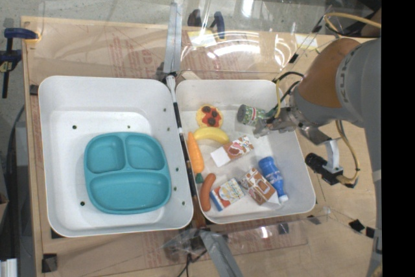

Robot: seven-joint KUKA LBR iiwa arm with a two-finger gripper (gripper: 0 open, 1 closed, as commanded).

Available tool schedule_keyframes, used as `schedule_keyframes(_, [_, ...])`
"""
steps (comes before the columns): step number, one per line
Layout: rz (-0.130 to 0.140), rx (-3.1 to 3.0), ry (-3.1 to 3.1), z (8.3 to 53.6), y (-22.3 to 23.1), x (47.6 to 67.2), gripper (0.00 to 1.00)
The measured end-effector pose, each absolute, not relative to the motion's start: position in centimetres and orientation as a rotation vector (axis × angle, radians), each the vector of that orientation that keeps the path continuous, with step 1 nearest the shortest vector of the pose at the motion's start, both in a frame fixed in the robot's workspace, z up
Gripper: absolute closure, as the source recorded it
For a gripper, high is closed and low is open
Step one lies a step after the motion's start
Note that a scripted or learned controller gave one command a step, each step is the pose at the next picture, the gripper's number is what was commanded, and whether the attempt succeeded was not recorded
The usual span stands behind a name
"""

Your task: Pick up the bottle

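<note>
My gripper (266, 127) hangs over the right bin (295, 159), beside a green can (249, 115) near its back wall; whether it is spread or pressed together I cannot tell; the blue bottle (273, 179) lies flat near the front right corner, apart from me, beside small cartons (246, 190).

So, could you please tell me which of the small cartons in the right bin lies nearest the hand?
The red-and-white carton beside the banana; the other two cartons lie farther from the hand, toward the bin's front edge.
</note>
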State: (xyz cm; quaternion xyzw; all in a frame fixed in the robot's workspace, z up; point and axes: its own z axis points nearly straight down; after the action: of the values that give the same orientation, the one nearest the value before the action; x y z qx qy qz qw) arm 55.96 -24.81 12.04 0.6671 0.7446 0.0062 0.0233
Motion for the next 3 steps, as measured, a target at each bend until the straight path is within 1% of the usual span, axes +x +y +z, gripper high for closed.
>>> schedule_keyframes(1, [0.019, 2.065, 2.305, 12.0, -24.8, 56.0, 0.00])
schedule_keyframes(2, [-0.001, 1.894, 2.507, 9.0, -26.1, 51.2, 0.00])
schedule_keyframes(3, [-0.003, 1.892, 2.504, 10.2, -26.4, 51.2, 1.00])
